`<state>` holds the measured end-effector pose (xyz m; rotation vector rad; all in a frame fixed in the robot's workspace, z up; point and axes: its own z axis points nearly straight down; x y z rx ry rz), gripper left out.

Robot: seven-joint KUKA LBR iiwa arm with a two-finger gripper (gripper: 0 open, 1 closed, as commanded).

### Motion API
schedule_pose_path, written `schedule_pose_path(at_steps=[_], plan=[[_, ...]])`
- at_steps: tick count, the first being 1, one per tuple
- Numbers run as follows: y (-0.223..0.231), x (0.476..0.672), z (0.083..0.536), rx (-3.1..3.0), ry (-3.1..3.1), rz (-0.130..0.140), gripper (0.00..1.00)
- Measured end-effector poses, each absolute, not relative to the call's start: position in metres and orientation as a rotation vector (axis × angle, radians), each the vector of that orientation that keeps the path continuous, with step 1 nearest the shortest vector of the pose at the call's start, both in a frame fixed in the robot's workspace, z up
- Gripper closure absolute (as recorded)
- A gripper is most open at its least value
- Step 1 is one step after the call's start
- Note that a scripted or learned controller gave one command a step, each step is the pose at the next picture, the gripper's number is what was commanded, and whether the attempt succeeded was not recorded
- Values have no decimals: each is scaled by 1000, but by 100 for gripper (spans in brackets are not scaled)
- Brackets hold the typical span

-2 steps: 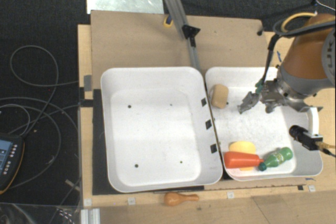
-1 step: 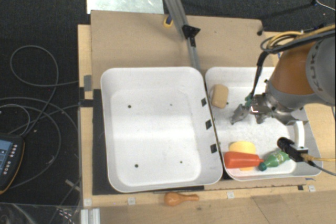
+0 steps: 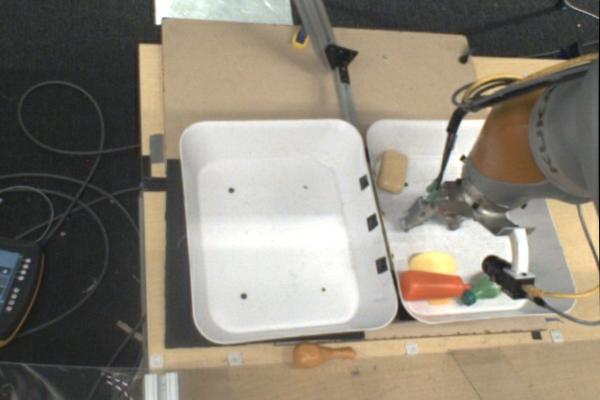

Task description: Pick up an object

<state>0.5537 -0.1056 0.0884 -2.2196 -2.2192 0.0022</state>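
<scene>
The right bin (image 3: 553,272) holds a tan block (image 3: 392,170) near its back left corner. A yellow rounded piece (image 3: 434,262) lies toward the front. Just in front of it rests an orange carrot-like toy (image 3: 431,286) with a green tip (image 3: 480,291). My gripper (image 3: 424,215) hangs low over the middle of this bin, right of the tan block and just behind the yellow piece. Nothing shows between its tips. The grey arm with its orange band (image 3: 506,150) covers the bin's right back part.
The left white bin (image 3: 202,229) stands beside the right one, with black clips on the shared wall. A tan pear-shaped object (image 3: 323,353) lies on the bench's front edge outside the bins. A grey pole (image 3: 314,5) slants in from the back.
</scene>
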Motion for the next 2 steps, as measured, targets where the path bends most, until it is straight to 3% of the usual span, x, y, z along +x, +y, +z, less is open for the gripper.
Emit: schedule_pose_path(at_steps=[1, 2], plan=[[-106, 555, 101, -2224, -2221, -3, 100], [-110, 564, 148, -2221, -2230, -6, 100]])
